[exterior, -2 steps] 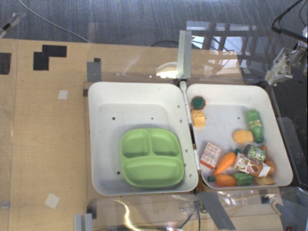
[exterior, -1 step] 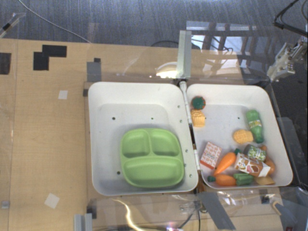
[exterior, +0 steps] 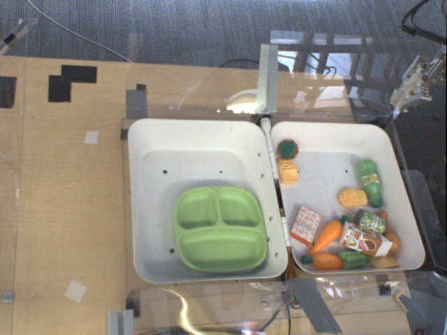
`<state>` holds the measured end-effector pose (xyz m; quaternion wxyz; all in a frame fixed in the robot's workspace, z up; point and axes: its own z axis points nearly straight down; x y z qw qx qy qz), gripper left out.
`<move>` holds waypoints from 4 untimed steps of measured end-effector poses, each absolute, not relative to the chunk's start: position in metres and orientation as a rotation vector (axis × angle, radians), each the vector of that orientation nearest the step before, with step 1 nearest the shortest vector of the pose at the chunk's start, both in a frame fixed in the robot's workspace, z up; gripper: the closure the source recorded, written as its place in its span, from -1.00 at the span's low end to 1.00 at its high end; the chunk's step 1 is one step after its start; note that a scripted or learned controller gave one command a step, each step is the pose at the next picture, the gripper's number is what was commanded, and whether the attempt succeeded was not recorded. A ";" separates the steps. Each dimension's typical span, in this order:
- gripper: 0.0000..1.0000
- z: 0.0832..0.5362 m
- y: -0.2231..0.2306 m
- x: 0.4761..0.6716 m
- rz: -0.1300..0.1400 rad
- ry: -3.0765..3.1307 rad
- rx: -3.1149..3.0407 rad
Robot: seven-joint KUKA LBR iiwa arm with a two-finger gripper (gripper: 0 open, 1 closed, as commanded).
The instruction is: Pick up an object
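The right bin (exterior: 328, 135) holds several toy foods. A round green and red piece (exterior: 287, 148) lies near its far left corner, with a yellow block (exterior: 288, 172) just below it. A green bottle (exterior: 369, 181) and a yellow corn-like piece (exterior: 353, 198) lie toward the right. A red and white carton (exterior: 305, 225), an orange carrot (exterior: 327, 236), a brown juice box (exterior: 365, 241) and a green pepper (exterior: 353, 259) crowd the near edge. My gripper (exterior: 417, 82) hangs beyond the bin's far right corner, well away from all of them.
The left bin (exterior: 150, 187) contains a green divided plate (exterior: 220, 227) in its near half. A grey upright post (exterior: 267, 79) stands behind the seam between the bins. Clear plastic guards line the far side.
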<state>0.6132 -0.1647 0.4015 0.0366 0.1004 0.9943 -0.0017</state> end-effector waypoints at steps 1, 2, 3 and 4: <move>1.00 0.358 -0.205 0.663 -0.001 3.133 0.057; 1.00 0.376 -0.204 0.666 -0.006 3.116 0.052; 1.00 0.391 -0.203 0.667 -0.009 3.103 0.049; 1.00 0.406 -0.202 0.669 -0.013 3.090 0.047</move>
